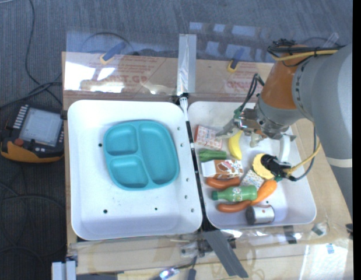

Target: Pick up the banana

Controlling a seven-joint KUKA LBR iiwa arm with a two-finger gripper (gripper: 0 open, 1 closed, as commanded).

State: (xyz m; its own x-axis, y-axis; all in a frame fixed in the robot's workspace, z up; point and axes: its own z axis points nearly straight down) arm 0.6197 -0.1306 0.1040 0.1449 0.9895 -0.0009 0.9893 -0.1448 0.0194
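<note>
You're looking at the banana [234, 145], smooth yellow, curved, lying in the right bin [302, 206] toward its 11 o'clock, w/ a green veg [212, 154] just at its 8 o'clock. The claw [250, 125] is hovering just at the banana's 1 o'clock; can't tell how it's set, too dark and small. Glossy orange carrot [266, 189] and a metal can [260, 214] are sitting toward 6. Left bin [87, 214] is carrying a teal plastic divided tray [140, 154] w/ rounded corners.
</note>
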